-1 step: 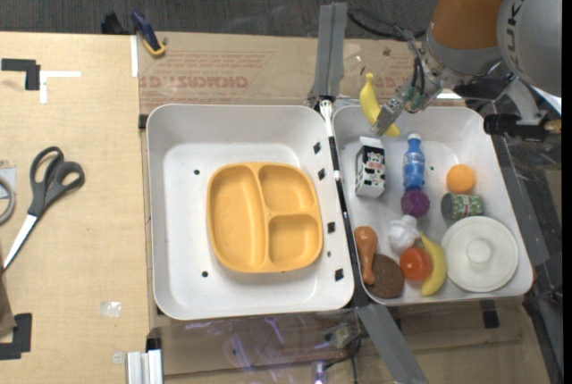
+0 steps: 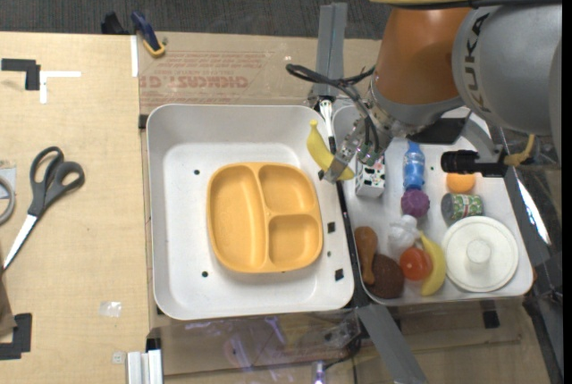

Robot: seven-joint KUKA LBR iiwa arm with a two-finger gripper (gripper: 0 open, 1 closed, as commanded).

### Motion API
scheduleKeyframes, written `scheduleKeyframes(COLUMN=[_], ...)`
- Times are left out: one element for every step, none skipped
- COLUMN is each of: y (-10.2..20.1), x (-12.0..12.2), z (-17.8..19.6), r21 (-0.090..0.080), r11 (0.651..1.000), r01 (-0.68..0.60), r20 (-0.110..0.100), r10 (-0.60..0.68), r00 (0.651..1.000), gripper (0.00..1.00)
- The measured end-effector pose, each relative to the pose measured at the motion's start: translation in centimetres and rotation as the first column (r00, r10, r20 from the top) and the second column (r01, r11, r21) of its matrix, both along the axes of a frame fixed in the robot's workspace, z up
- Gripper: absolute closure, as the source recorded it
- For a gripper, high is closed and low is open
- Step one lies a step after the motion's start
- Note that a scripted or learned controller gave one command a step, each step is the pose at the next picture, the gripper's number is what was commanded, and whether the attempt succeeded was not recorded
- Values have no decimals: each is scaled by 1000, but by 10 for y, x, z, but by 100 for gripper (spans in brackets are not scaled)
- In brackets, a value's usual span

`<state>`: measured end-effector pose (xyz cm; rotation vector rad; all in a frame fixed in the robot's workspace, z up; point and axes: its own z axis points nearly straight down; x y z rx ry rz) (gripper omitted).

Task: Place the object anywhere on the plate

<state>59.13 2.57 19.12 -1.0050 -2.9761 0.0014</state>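
Camera view: claw (image 2: 342, 161) clenched on yellow banana (image 2: 319, 150) above left bin (image 2: 170, 195) rim, just beside compartmented plate (image 2: 265, 217); transport step, apparently; next, leftward carry over plate, then release.

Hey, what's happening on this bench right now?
The grey arm's claw is over the divider between the two white bins, with a yellow banana at its tip. The divided yellow plate sits in the left bin. Other toy foods wait in the right bin.
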Motion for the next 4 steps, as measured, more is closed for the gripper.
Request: scheduleKeyframes(y=[59, 80, 153, 161], x=[-58, -112, -82, -113], z=[37, 185, 128, 152], r21=[-1, -1, -2, -1], r11=[997, 942, 972, 1000], r01=[78, 335, 235, 8], r20=[-1, 2, -1, 1], r10=[-78, -335, -235, -8], r00=[997, 942, 972, 1000], gripper=[100, 100, 100, 100])
